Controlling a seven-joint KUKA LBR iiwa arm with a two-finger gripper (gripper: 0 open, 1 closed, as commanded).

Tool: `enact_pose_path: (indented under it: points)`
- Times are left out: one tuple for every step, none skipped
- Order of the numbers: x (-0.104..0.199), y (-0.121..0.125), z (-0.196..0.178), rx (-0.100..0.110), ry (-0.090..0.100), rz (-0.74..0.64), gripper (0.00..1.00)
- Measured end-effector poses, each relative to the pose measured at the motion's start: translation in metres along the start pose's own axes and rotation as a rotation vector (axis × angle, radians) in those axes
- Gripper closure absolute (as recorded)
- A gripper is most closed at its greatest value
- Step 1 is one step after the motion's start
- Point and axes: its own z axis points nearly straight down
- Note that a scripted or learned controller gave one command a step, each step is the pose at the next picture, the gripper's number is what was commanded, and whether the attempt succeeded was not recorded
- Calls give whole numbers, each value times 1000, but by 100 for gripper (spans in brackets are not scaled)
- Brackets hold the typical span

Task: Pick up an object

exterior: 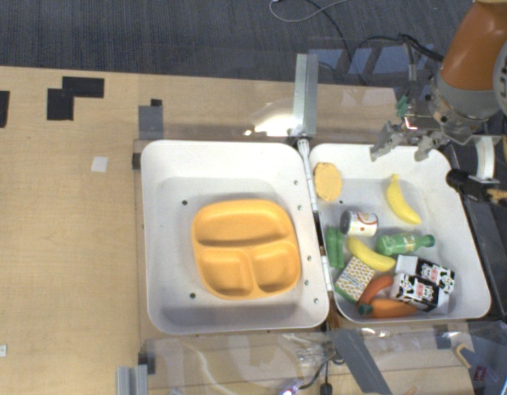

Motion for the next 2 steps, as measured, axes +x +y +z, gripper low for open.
enact_pose_path:
  points:
    - [-74,-33,-23,-2,-2,121,0]
    - [-67,-6,108,1,0,314,0]
